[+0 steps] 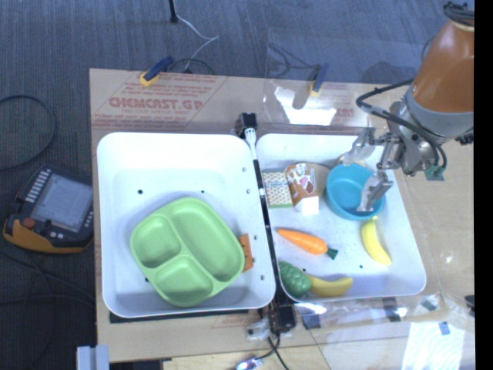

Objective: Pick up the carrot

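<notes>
Here the carrot (302,241) lies slantwise, green stem end lower right, tip upper left; the jaws' state cannot be told

Arm (451,72): a rounded orange band is seen above a grey wrist collar. Black cables are looped beside the collar. Gripper (373,174): metallic grey fingers (375,191) are fitted below the collar; a small teal tag is attached beside it.

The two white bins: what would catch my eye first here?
Probably the green divided plate lying in the left bin. Next, the right bin's bright clutter: an orange carrot in the middle, a blue bowl behind it, with the grey-and-orange arm's gripper at the bowl's rim.
</notes>
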`<state>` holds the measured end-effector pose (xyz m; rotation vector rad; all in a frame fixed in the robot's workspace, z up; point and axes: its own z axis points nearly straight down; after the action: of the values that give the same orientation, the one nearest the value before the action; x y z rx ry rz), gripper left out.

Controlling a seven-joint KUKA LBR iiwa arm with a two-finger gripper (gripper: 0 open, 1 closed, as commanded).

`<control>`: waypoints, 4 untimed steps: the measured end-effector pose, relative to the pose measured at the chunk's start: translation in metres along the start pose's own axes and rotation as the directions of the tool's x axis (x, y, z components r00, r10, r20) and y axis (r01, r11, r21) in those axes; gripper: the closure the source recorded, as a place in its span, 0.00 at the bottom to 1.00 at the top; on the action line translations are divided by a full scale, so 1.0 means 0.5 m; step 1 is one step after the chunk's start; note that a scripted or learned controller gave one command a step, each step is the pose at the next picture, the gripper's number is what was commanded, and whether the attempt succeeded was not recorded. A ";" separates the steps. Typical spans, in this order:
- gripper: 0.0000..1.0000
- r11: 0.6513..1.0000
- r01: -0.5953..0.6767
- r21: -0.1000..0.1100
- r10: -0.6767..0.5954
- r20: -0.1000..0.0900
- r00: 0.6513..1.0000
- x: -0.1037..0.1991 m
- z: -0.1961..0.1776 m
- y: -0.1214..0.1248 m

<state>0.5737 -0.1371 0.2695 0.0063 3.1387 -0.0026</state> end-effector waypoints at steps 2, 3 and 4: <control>0.00 0.985 -0.171 -0.005 0.171 0.024 0.985 0.128 0.353 0.074; 1.00 0.986 -0.169 -0.003 0.169 0.027 0.985 0.124 0.331 0.075; 1.00 0.936 -0.352 -0.005 0.352 0.020 0.936 0.156 0.354 0.082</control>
<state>0.4966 -0.0959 0.0924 0.5644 3.0666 -0.0003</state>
